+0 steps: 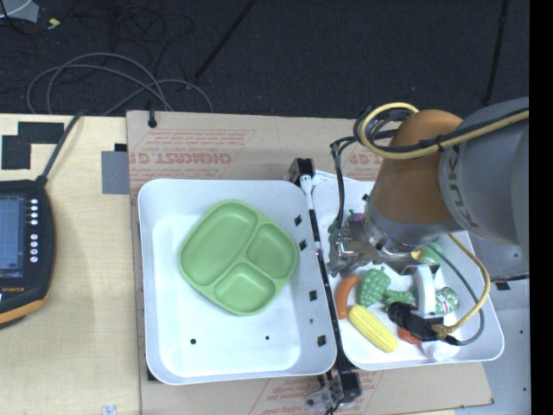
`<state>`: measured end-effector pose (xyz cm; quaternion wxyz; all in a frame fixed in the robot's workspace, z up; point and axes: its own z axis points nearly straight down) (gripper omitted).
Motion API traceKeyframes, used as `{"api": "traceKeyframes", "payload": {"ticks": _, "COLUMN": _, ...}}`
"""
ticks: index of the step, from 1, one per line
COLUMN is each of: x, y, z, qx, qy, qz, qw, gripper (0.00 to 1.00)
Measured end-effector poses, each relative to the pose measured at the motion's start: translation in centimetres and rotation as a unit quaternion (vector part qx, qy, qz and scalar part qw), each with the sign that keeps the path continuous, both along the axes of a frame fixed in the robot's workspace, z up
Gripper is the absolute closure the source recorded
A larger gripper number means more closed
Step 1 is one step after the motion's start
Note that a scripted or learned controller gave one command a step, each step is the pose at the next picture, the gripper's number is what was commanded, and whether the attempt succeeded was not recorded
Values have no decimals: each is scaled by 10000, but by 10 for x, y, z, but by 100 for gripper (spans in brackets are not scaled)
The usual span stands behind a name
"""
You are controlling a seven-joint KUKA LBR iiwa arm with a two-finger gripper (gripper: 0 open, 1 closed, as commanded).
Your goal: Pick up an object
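Arm: the grey arm (pixel 484 171) with its orange band reached in from the right and hung over the right bin (pixel 494 340), covering that bin's far half.
Gripper: the gripper (pixel 350 247) sat low under the wrist, close to the wall the two bins share; whether it was apart or together could not be told, and nothing could be seen held in it.
Things to pick: a corn cob (pixel 372 328), an orange piece (pixel 346 290) and a knobbly green toy (pixel 374 285) lay bunched in the right bin, just below the gripper.
Corn cob: it lay slantwise near the bin's near-left corner, close to the shared wall, with a strip of bare white between it and the near rim.
Orange piece: it lay just beside the shared wall, between the gripper and the corn cob.
Green toy: it sat just right of the orange piece, close above the corn cob.
Room in the right bin: little; bare floor showed mainly along the near rim and in the near-right corner.
Left bin: the left bin (pixel 164 318) held a green divided plate (pixel 239 256), lying flat.
Plate edges: its right edge came close to the shared wall; the other sides stood apart from the walls.
Room in the left bin: a wide bare band ran along the near side and a narrower one down the left.
Under the bins: a cardboard sheet (pixel 199 150) stuck out past the far rims.
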<state>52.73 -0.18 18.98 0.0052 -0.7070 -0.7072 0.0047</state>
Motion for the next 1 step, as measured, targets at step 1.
{"api": "traceKeyframes", "payload": {"ticks": 1, "x": -52, "y": 38, "z": 136, "qx": 14, "qy": -101, "qz": 23, "qw": 9999, "gripper": 100}}
